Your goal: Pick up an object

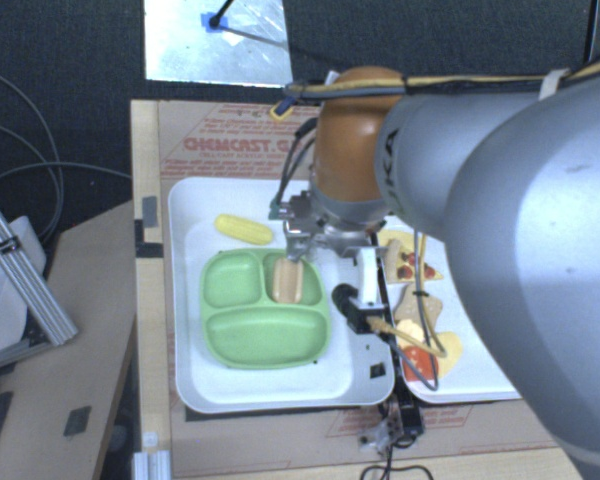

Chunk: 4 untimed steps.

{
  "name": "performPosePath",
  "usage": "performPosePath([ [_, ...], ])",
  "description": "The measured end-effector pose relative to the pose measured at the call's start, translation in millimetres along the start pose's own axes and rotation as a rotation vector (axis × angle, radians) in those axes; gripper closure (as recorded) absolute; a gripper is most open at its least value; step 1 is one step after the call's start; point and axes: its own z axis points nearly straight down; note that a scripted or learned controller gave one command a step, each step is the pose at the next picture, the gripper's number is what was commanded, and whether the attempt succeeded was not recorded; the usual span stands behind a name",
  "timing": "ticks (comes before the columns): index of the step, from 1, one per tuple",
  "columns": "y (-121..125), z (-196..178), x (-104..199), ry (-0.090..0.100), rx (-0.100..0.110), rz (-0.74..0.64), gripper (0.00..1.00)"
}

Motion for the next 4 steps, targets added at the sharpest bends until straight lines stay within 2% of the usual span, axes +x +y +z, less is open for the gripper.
performPosePath([
  [1,-40.3,-119.4,34.9,0.005,-0.013,-0.009,1.0],
  [2,13.0,-200.8,14.5,0.001,-0.017,0.0,1.0],
  [3,66.1,-36.0,39.6,-0.003,0.006,-0.005,1.0],
  [4,88.9,51.7,55.2,-0.001,0.001,-0.006,1.0],
])
